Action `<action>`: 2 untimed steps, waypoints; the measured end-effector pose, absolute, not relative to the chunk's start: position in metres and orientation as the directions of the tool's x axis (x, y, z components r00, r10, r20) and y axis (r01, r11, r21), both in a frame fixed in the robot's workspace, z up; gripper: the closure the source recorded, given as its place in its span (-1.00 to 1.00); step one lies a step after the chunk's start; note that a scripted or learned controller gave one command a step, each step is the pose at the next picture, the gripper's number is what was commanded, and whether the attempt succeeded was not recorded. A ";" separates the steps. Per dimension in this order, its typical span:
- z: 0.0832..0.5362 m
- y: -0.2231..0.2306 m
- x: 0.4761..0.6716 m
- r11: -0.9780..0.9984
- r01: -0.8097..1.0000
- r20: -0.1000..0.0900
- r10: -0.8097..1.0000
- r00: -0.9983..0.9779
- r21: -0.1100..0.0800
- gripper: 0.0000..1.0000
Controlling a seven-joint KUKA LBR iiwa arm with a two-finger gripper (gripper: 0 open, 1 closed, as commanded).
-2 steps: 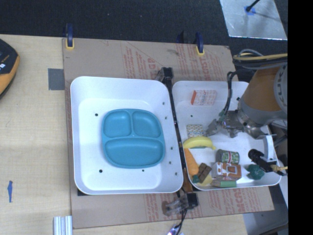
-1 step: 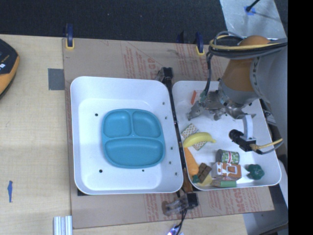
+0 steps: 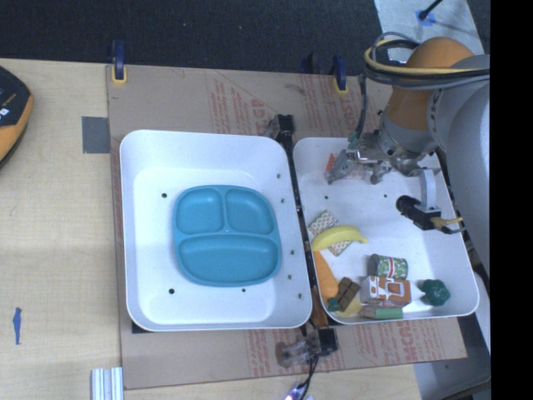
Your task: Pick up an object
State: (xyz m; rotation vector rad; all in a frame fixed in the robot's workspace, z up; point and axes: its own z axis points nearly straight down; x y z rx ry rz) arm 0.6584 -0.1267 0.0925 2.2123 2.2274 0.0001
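Toy objects clustered at near end of right bin (image 3: pixel 466 307): banana (image 3: pixel 339 238), carrot (image 3: pixel 326 275), small can (image 3: pixel 388 267), carton (image 3: pixel 389 290), green piece (image 3: pixel 434 292). I see gripper (image 3: pixel 356 163) low over bin's far left corner, well apart from pile, nothing between fingers; open or closed, I cannot tell. Left bin (image 3: pixel 141 223) holds blue divided plate (image 3: pixel 226 234).

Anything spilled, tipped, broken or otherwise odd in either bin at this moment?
Nothing stands out as spilled or broken. The blue divided plastic plate lies flat in the left white bin. The yellow toy banana, orange toy carrot and small green can are heaped loosely along the right white bin's near edge.
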 end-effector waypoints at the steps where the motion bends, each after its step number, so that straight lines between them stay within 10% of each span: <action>1: 0.093 -0.191 0.656 -0.001 1.000 -0.003 1.000 0.001 0.000 -1.00; 2: 0.091 -0.184 0.542 0.001 1.000 0.003 1.000 -0.001 -0.013 -1.00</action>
